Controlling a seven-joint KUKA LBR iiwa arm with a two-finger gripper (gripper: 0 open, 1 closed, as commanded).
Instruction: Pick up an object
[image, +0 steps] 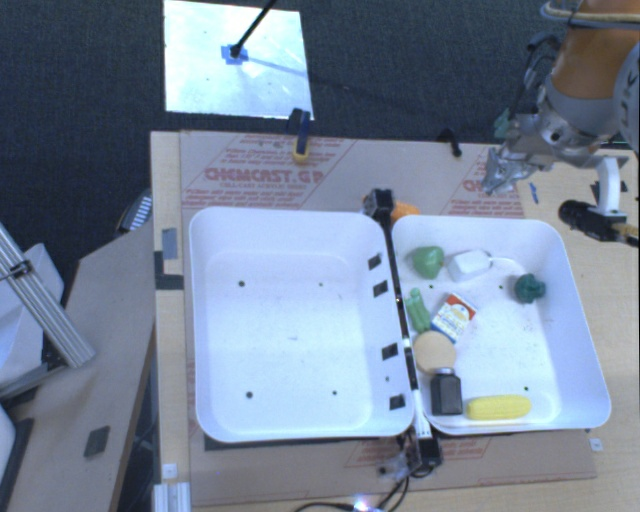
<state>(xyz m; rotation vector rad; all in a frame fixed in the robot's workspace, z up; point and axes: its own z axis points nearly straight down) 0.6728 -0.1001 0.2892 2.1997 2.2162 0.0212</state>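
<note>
While the fingers (497, 183) hang unreadably beyond the right bin (578, 330), objects lie well apart.

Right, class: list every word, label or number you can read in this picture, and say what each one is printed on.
"CHEMCAST GP": red print on the brown sheet under the bins, at the left.
The same red print on that sheet at the right, near the pincer: too cut off to read.
Label on the small carton in the right bin: too small to read.
</note>
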